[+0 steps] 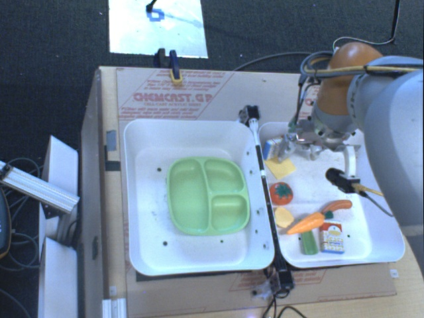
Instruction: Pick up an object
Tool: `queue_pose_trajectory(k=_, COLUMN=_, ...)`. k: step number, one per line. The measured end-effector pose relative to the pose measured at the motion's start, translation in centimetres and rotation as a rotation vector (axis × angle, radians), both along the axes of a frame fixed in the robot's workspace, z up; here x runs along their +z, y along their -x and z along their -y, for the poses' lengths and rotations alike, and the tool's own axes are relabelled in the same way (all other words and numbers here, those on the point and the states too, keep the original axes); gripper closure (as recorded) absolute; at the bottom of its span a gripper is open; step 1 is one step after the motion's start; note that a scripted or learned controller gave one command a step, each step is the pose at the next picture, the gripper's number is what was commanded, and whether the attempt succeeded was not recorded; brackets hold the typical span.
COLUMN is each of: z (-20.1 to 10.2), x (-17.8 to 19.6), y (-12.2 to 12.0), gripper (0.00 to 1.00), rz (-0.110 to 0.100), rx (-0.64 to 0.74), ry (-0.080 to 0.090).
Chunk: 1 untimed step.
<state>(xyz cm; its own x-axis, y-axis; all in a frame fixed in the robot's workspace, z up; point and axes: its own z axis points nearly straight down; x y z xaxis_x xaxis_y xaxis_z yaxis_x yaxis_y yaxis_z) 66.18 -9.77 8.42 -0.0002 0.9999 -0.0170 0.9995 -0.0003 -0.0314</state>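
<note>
Cardboard-topped bench is carrying two bins; gripper (pixel 301 144) is hanging over the right bin's (pixel 384 247) far-left corner, grip unclear. I'd drop straight onto the yellow wedge (pixel 281 168).

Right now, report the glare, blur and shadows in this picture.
Camera view: glare washes out the pale sheet on the dark floor; the arm looms large and soft near the lens; the green tray and carrot stay fairly sharp; shadows inside the bins are faint.
</note>
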Motion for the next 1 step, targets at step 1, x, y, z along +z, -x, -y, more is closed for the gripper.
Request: queue_pose_trajectory(k=1, z=-0.04, x=0.00, y=0.02, gripper=0.00, rz=0.001, rx=0.000, ry=0.001)
